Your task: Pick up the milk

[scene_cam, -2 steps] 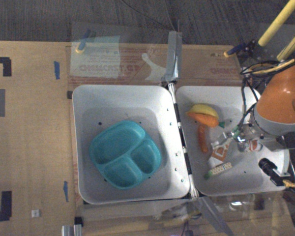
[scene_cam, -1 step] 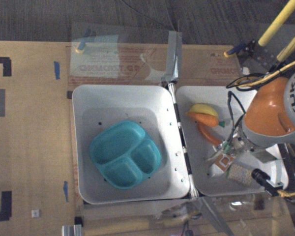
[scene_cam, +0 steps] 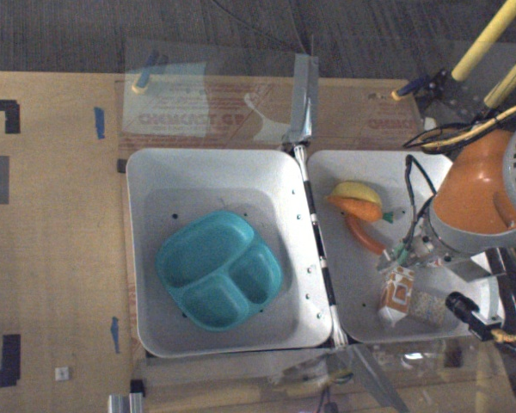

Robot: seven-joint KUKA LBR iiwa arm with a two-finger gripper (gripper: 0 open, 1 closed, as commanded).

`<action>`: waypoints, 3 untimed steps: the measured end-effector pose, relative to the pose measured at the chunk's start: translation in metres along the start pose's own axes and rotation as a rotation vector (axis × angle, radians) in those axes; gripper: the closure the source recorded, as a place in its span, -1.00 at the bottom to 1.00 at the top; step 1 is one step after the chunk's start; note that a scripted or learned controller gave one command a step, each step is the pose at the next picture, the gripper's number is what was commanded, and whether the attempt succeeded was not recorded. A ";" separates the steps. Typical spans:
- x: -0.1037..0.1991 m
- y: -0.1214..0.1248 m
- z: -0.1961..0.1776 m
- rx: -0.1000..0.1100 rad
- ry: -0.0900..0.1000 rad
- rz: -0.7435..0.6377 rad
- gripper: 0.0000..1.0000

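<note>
In the right bin, near its front edge, the milk carton lies on the floor, not lifted. Just behind the carton, the gripper hangs right over its top end; contact unclear, can't tell jaw state. Farther back from the carton: a carrot, a yellow fruit. Left of it, a teal divided plate in the other bin. Grasp and lift both still to do.

Faint mirrored lettering shows on the clear plastic sheet above the bins, but none of it can be read.
</note>
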State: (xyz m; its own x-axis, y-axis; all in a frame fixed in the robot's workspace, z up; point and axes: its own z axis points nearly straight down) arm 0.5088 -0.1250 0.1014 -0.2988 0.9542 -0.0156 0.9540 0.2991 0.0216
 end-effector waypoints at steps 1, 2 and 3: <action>0.042 -0.014 -0.084 0.019 0.016 -0.099 1.00; 0.035 -0.016 -0.101 0.016 0.014 -0.195 1.00; 0.034 -0.016 -0.101 0.016 0.014 -0.193 -1.00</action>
State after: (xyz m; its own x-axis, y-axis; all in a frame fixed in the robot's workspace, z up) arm 0.4807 -0.0965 0.2014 -0.4769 0.8790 -0.0039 0.8790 0.4769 0.0037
